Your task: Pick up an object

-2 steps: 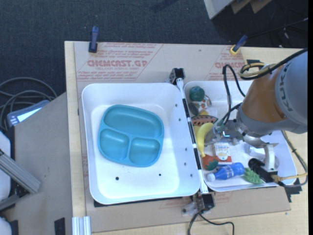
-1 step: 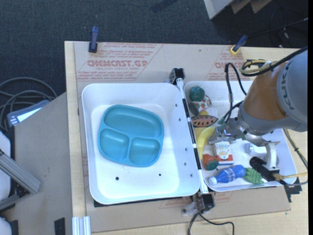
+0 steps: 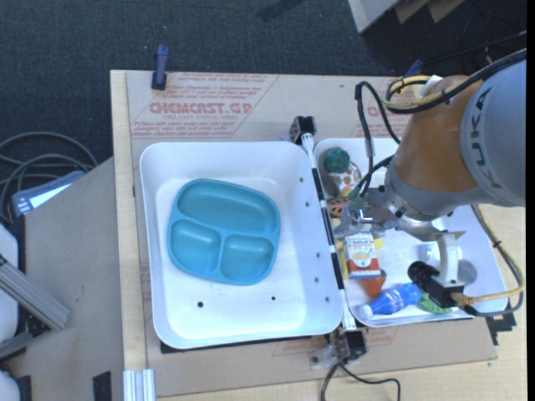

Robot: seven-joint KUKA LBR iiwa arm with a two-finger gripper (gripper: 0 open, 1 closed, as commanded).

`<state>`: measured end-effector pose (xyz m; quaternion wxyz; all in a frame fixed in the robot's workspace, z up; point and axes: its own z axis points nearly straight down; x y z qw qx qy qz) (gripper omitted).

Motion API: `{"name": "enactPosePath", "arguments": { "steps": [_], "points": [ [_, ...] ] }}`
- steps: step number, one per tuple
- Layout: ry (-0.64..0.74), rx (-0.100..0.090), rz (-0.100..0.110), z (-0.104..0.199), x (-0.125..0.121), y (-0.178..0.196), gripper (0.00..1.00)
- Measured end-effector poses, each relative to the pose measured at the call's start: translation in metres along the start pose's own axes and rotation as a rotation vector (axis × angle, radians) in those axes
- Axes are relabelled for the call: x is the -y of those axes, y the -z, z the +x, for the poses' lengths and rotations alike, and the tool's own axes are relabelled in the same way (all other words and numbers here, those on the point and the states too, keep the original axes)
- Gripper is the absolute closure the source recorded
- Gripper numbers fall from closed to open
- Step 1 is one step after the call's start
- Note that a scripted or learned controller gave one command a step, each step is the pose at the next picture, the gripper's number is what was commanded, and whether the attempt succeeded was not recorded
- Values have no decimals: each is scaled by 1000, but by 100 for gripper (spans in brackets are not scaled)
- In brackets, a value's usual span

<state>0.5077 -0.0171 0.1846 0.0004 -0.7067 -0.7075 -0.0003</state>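
camera view: the table [image 3: 201, 107] carries two shallow white bins side by side, and its pale top has red print along the far edge. the left bin [image 3: 167, 307] holds one thing, a blue divided tray [image 3: 224, 230], lying flat a little left of the bin's middle with bare white floor around it. the right bin [image 3: 489, 241] is crowded along the side nearest the left bin. a green round thing [image 3: 337, 159] sits at the far end. nearer, a white and red packet [image 3: 361, 257] lies against the dividing rim. at the near end a blue bottle [image 3: 393, 299] lies on its side with a small green item [image 3: 430, 306] just beside it.

the grey arm with its orange band reaches in from the right and covers the far half of the right bin. the end effector [image 3: 361, 214] is low over the clutter, between the green round thing and the white and red packet and just above the packet. the wrist hides it, so i cannot tell whether it is open or closed, or whether it has anything in its grip. a small blue clip [image 3: 159, 67] stands at the table's far left edge.
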Motion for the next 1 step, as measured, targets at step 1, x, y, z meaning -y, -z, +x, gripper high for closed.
{"name": "enactPosePath", "arguments": {
  "steps": [1],
  "points": [
    [0,0,0,38,-67,0,100]
  ]
}}
